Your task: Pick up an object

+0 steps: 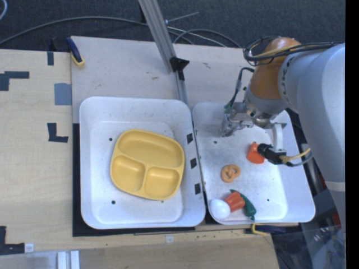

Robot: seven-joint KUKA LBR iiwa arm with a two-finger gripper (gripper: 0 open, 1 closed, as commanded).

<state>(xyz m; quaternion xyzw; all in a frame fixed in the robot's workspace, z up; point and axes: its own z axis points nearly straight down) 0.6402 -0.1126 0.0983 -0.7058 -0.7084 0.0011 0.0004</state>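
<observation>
Plate [147,164] one, toys four.

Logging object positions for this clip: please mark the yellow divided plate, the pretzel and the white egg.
yellow divided plate [147,164], camera view, on the ridge between its compartments.
pretzel [229,173], camera view, its middle.
white egg [219,208], camera view, its top surface.

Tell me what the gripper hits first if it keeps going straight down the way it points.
Probably bare bin floor: the gripper points down over the right bin near its upper left corner, apart from the pretzel. Depth is hard to judge.
</observation>
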